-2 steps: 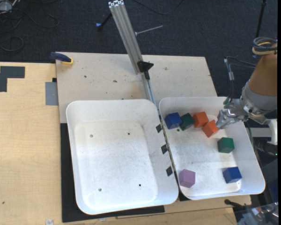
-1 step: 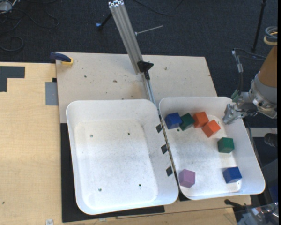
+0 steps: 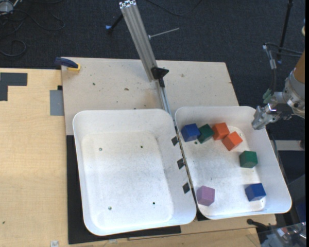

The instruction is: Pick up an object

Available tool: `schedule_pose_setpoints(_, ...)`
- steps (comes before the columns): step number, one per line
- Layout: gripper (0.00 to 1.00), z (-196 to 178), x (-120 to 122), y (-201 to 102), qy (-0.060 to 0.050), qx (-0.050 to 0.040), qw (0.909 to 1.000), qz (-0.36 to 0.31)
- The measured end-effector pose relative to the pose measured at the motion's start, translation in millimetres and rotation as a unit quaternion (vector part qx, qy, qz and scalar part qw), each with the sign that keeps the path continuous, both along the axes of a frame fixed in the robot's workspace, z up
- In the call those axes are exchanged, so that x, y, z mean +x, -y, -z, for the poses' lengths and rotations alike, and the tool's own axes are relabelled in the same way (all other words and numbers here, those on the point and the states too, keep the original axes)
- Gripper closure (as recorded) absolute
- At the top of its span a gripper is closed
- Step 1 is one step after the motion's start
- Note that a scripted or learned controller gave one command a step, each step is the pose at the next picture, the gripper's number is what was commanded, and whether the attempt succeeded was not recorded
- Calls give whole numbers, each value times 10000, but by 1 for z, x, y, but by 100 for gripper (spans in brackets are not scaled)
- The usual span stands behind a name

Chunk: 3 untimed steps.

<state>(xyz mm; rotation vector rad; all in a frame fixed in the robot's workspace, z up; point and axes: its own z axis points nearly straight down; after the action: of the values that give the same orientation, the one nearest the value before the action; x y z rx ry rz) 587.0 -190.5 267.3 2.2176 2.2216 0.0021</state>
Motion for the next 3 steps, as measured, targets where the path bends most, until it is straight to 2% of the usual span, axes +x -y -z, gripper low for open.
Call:
schedule_pose_setpoints(2,100,26,26,-96,-38,20,10000,-13)
schedule_pose_setpoints(3,100,20,37,-142,-20,11,10000,-11)
